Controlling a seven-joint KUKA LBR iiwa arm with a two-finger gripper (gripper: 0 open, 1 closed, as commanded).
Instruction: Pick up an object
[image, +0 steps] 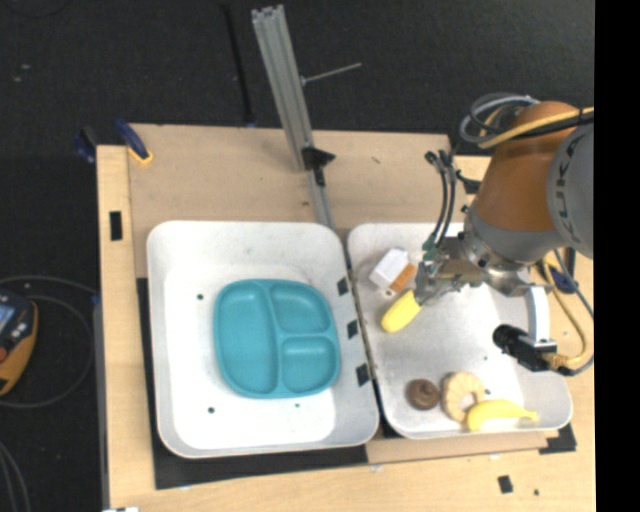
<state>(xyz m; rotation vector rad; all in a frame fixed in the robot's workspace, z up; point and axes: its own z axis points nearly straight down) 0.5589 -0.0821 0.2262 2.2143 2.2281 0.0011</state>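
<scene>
In the right bin (450, 350) a small yellow object (400, 314) lies near the left wall. My gripper (428, 285) hangs just right of and above it, close to its upper end. A white and orange piece (390, 268) lies a little further back. Along the bin's front edge sit a brown round piece (422, 394), a tan ring-shaped piece (462, 393) and a yellow banana-shaped piece (498, 414).
The left bin (180, 270) holds a teal divided plate (276, 336). A metal post (290, 100) rises behind the bins. The arm's orange wrist (520, 180) covers the right bin's back right corner, and a black cable fitting (522, 346) hangs over its right side.
</scene>
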